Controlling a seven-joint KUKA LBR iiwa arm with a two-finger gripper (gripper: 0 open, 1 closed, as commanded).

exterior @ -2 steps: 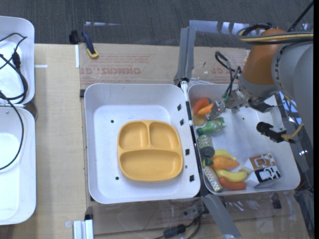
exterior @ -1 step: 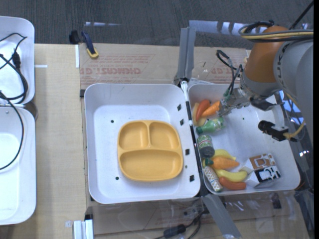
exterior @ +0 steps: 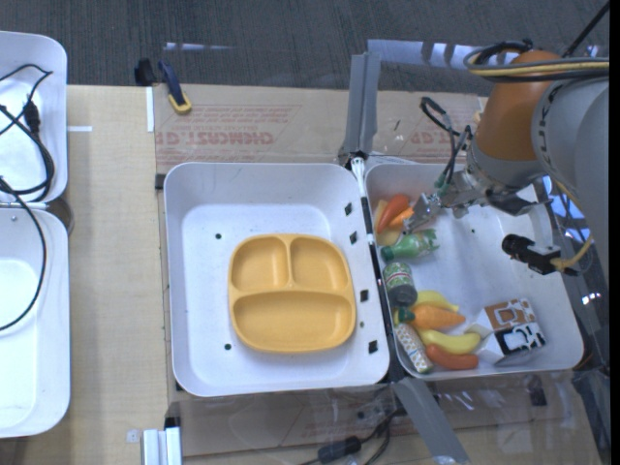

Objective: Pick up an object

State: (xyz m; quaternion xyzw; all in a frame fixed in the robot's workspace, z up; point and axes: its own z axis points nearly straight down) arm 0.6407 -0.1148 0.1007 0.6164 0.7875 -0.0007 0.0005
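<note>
Both white bins (exterior: 194,289) look like smooth, slightly glossy plastic. The yellow divided plate (exterior: 291,292) at centre is matt plastic. The bench (exterior: 107,260) looks like pale wood, with brown cardboard (exterior: 252,124) on it at upper centre. The arm (exterior: 572,124) at upper right has a smooth, satin shell.

Grey rounded arm (exterior: 577,124) with a broad orange band (exterior: 509,114) above the wrist. Black cables (exterior: 441,124) looped beside the wrist, yellow-and-black hose across the top. Small metallic gripper (exterior: 424,211).

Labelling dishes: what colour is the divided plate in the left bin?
Yellow-orange divided plate, clear in the camera view.
</note>
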